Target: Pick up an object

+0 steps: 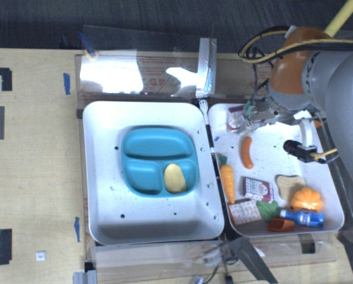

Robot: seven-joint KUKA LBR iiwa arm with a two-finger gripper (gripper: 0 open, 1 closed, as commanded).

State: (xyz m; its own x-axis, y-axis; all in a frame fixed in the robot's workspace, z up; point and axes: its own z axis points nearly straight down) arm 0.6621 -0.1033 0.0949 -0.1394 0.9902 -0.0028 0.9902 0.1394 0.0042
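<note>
My gripper (249, 118) hangs over the far left corner of the right bin (336, 212), below the grey arm with its orange band (290, 70). Right beside it on the left is a small pink and white packet (234, 120). An orange-red sausage (246, 152) lies just in front of the gripper on the bin floor. Nearer the front are a carrot (227, 183), two printed cards (257, 188) (244, 212), a bread slice (288, 186), an orange (307, 199) and a blue bottle (304, 219).
The left bin (99, 158) holds a blue divided tray (156, 144) with a yellow egg-shaped fruit (175, 178) in its near right compartment. A black fitting (298, 149) juts from the arm over the right bin. A metal divider (207, 70) stands behind the bins.
</note>
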